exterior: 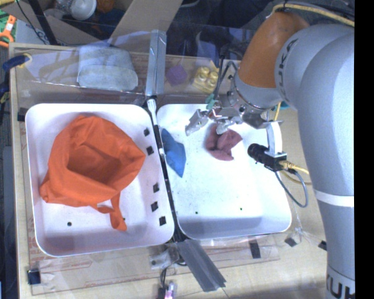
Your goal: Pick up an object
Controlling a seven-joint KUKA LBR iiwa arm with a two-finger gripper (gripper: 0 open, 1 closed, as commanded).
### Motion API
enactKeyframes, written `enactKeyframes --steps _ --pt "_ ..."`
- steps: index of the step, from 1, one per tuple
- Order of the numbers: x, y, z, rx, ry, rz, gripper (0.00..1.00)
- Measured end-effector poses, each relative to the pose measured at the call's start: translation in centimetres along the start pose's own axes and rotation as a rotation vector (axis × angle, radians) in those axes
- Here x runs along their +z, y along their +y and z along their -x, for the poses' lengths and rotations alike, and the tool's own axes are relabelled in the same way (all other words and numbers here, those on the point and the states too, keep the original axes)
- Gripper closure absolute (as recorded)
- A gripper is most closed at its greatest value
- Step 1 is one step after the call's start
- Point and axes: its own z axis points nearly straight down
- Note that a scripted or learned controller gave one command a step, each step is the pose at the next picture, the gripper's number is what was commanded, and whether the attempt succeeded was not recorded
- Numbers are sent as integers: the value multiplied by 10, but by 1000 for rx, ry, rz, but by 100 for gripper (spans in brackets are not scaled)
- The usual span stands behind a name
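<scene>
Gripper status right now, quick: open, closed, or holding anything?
Gripper: open, holding nothing; it sits over the right bin, just above the maroon cloth.

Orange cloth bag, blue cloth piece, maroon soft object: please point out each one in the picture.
Orange cloth bag (90, 161): camera view, middle of its crumpled body.
Blue cloth piece (174, 154): camera view, centre of the fabric.
Maroon soft object (222, 145): camera view, lower visible part, below the gripper.
</scene>
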Motion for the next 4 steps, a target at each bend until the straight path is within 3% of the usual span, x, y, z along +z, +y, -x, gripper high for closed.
enactKeyframes --steps 1,2,3,4 --pt "59 -3 62 -83 2 0 0" --pt "118 5 76 -131 -2 9 0" --pt "110 6 75 -140 -2 6 100" --pt "110 6 75 -140 -2 6 0"
